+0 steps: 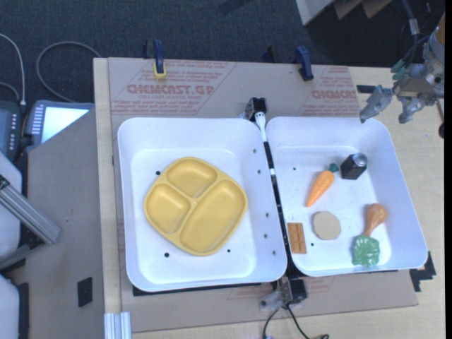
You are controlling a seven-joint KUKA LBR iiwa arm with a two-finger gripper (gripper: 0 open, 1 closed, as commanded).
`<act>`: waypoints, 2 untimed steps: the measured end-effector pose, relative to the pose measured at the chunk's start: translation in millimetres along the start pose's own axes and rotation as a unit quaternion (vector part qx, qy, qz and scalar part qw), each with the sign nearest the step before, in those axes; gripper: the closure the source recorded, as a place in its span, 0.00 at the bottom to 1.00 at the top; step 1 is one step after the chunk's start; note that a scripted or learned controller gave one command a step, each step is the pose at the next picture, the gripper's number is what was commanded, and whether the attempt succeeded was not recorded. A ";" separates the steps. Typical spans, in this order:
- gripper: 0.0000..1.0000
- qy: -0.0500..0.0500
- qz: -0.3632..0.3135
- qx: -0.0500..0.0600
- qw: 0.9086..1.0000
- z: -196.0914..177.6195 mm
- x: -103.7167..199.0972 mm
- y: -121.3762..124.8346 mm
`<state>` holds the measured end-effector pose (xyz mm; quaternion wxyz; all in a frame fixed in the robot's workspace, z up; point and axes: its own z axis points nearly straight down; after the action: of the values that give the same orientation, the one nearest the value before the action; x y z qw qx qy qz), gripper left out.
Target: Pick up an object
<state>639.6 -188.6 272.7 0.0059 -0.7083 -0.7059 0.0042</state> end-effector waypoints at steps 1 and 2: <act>0.00 -0.001 -0.002 -0.007 1.000 -9.0 1.2 1.7; 0.00 -0.001 -0.002 -0.005 1.000 32.7 2.3 2.9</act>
<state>642.0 -186.2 240.0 0.0015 -0.7069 -0.7073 0.0013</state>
